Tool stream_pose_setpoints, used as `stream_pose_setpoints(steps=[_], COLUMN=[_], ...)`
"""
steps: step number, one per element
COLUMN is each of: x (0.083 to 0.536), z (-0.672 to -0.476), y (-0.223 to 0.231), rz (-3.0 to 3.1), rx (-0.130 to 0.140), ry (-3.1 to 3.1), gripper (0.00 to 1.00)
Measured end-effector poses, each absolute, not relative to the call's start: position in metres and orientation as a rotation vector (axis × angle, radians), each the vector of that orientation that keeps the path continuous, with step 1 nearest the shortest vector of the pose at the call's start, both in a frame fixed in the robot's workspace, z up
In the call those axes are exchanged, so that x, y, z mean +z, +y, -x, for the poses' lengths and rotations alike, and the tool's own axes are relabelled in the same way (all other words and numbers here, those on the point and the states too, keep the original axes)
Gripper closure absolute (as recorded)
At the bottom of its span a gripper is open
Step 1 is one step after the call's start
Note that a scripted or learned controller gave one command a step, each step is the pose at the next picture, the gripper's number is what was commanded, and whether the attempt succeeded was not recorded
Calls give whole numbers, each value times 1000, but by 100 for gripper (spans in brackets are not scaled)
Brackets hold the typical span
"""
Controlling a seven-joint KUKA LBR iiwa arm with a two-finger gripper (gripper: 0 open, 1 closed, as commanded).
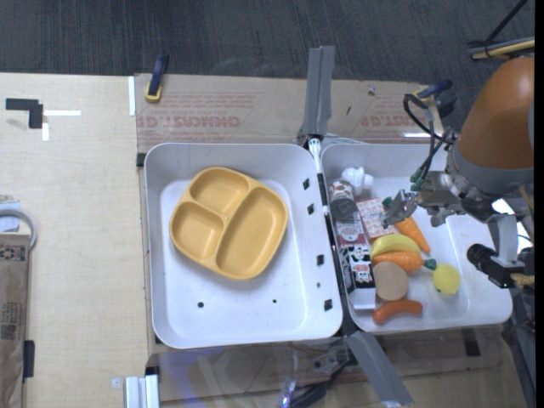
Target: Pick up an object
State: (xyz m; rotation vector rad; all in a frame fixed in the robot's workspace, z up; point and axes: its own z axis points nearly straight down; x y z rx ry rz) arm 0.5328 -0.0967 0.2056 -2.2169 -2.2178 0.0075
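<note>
1. Dark carpet runs behind a pale wooden tabletop (76,228), and two shallow white bins sit side by side toward its right half.
2. Left bin (170,313): a yellow divided plate (228,221) lies in the middle, nothing else in there worth chasing.
3. Right bin (484,308) is where the action is, and it's crowded! A carrot (413,234) lies slanted, its long axis running from upper-left down to lower-right, with a banana (396,245) tucked just below it.
4. Below those, a round tan piece (391,282), a sausage (397,310) near the bin's front edge, and a lemon (446,280) off toward the right wall.
5. Along the bin's left wall: a dark can (342,201), a printed carton (371,218), a cow-print box (359,263).
6. Now the arm (501,126), big orange band showing, reaches in from the tabletop's right edge, with the end effector (401,206) hanging over the upper-middle of the right bin.
7. Key relation: the carrot's top end sits just below and slightly right of the end effector, practically beneath it. To my eye that's the likeliest target, and a grasp across its slanted axis looks like the call.
8. Whether the end effector is spread or closed I cannot tell from this angle, and I see nothing gripped in it.
</note>
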Motion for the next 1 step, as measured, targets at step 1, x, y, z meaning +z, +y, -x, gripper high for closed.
stream_pose_setpoints(steps=[1], x=[95], z=[-560], y=[-134], rz=[2315], rx=[-4], ry=[-2129], gripper=[0])
